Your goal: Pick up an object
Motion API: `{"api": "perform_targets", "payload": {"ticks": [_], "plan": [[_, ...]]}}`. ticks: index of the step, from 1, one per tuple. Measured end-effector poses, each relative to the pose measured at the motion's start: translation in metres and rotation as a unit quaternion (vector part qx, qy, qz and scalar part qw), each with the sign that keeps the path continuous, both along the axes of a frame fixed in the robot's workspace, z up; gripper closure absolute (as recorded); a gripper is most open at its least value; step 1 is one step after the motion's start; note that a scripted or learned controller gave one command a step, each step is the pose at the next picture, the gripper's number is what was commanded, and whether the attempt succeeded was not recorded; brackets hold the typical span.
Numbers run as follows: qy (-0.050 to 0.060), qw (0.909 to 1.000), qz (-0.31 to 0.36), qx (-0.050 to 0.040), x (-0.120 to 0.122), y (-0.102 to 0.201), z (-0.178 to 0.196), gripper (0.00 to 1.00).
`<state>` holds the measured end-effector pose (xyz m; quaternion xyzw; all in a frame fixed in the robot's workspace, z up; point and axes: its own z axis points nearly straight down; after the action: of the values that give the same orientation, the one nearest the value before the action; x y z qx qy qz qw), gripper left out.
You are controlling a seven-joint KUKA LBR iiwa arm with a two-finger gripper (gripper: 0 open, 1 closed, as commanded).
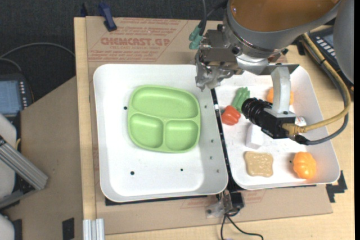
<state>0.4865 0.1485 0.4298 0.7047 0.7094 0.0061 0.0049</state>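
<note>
Gripper (206,80) was positioned over the seam between the two bins; its opening could not be determined, and nothing was seen held. A green compartment tray (164,118) was located lower left of it in the left bin (112,166). A red pepper (230,115) lay just lower right, in the right bin (320,121).

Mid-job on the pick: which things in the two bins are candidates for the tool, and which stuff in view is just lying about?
Belongs to the job:
tool, at the bins' shared edge
red-and-green toy vegetable
tan toast piece
orange pumpkin toy
green divided tray in the left bin

Just lying about:
blue clip on the cardboard
black cables on the floor
</note>
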Motion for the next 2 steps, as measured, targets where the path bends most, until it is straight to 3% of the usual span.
{"api": "perform_targets", "payload": {"ticks": [2], "plan": [[-0.003, 1.0000, 0.001, 0.0005, 0.001, 0.001, 0.021, 1.00]]}}
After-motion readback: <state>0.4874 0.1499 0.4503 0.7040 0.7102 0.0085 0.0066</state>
